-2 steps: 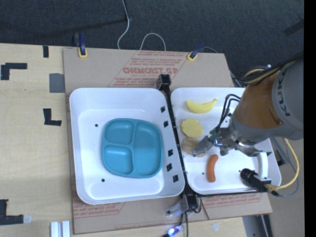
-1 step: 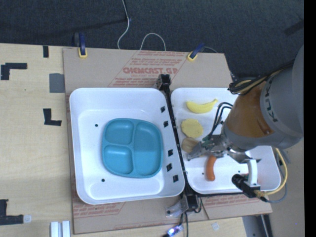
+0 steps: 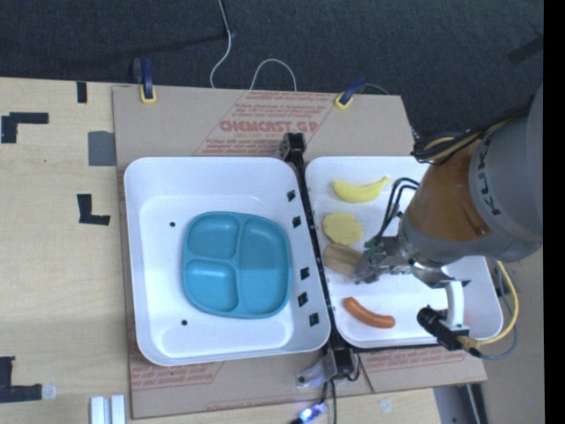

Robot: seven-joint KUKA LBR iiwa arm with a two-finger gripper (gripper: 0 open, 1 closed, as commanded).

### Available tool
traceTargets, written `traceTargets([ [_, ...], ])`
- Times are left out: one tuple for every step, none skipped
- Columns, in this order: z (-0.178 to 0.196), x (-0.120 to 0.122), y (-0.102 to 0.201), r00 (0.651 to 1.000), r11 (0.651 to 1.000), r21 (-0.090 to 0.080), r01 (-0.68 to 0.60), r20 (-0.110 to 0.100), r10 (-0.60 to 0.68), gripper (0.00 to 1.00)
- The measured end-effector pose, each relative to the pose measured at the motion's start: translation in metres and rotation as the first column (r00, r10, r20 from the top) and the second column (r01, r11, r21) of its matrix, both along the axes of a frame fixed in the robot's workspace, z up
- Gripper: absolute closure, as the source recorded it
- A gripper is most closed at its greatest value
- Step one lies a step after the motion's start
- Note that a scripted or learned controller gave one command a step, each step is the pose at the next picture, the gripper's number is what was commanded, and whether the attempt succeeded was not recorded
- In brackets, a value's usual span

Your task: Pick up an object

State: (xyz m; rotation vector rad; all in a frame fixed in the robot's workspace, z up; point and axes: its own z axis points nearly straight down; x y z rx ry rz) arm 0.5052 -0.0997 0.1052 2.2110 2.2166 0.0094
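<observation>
The flat tan wooden piece (image 3: 340, 258) in the right white bin (image 3: 494, 303) sits unlifted beside the two-finger gripper (image 3: 369, 268), whose fingers I cannot tell apart.

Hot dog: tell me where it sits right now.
The hot dog lies in the right bin, near its front edge, below the gripper and the tan item, apart from both.

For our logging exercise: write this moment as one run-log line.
arm: over right bin | gripper: low by brown item | nearby: banana, yellow round, sausage | left bin: blue plate
</observation>
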Motion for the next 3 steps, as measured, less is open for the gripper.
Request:
traceTargets([
  [0.063,0.001,0.002,1.000,1.000,0.003,0.001,-0.009,-0.001,1.00],
  [0.124,-0.002,0.006,1.000,1.000,0.003,0.000,-0.008,0.000,1.00],
  [0.177,-0.001,0.006,1.000,1.000,0.002,0.000,-0.007,0.000,1.00],
])
